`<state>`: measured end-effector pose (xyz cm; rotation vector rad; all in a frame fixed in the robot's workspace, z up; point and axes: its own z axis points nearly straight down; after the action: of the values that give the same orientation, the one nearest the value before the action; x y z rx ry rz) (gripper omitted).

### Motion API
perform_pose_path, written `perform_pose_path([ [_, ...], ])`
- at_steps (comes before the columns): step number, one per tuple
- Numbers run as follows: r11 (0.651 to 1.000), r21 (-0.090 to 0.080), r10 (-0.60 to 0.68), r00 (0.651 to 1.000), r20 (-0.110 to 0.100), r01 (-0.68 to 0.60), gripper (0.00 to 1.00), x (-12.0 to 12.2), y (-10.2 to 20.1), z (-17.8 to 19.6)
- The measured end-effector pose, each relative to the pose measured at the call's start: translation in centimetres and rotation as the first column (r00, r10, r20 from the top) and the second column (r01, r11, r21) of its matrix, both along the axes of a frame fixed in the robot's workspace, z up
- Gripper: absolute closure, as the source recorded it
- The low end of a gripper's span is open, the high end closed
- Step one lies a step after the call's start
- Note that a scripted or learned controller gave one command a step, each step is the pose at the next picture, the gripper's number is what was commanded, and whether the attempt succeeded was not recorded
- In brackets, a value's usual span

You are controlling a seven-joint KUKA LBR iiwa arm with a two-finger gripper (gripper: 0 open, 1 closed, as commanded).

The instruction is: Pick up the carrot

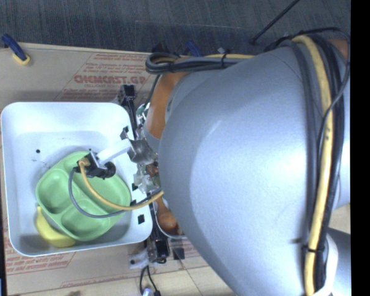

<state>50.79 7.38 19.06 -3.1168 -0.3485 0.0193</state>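
I'm reading this as the approach: the gripper (pixel 143 165), whose grip I cannot tell, is hanging beside the likely carrot (pixel 166 218), needing descent

Red "CHEMCAST GP" lettering is printed on the brown board (pixel 61 63).

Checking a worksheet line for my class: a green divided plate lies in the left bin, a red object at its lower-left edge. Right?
No. The camera view shows a yellow object, not a red one, at that edge; the green divided plate does lie in the left bin.
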Motion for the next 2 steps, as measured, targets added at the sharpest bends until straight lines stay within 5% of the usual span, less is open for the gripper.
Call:
perform_pose_path([
  [1,1.000,0.000,0.021,1.000,0.004,-0.021,1.00,0.9,8.7,3.1],
  [2,0.965,0.001,0.261,0.965,0.003,-0.261,1.00,6.8,3.1,4.8],
])
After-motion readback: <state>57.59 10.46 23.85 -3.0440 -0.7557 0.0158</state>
